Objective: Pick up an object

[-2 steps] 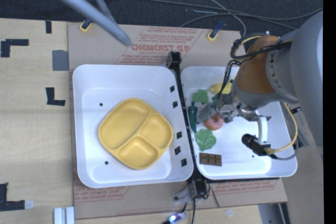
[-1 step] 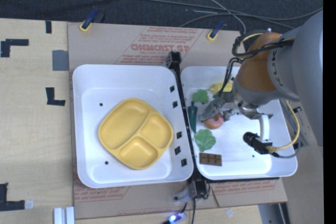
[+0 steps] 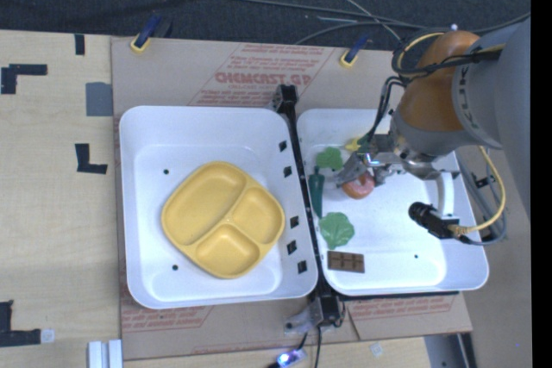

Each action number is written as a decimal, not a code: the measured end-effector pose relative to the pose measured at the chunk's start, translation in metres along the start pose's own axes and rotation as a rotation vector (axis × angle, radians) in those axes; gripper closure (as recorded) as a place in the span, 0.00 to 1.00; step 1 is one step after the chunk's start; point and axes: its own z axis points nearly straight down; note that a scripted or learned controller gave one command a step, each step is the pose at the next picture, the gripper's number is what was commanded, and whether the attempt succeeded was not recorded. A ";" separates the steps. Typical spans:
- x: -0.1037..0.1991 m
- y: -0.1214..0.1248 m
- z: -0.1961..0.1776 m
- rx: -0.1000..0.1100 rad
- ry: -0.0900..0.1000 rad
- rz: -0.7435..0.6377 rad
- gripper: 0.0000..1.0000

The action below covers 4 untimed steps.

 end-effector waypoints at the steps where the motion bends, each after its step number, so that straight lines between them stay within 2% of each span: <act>1: 0.001 0.004 -0.042 -0.001 0.000 0.000 1.00; 2: 0.001 0.005 -0.095 -0.002 -0.001 0.000 1.00; 4: 0.116 0.038 -0.106 0.002 0.001 -0.005 1.00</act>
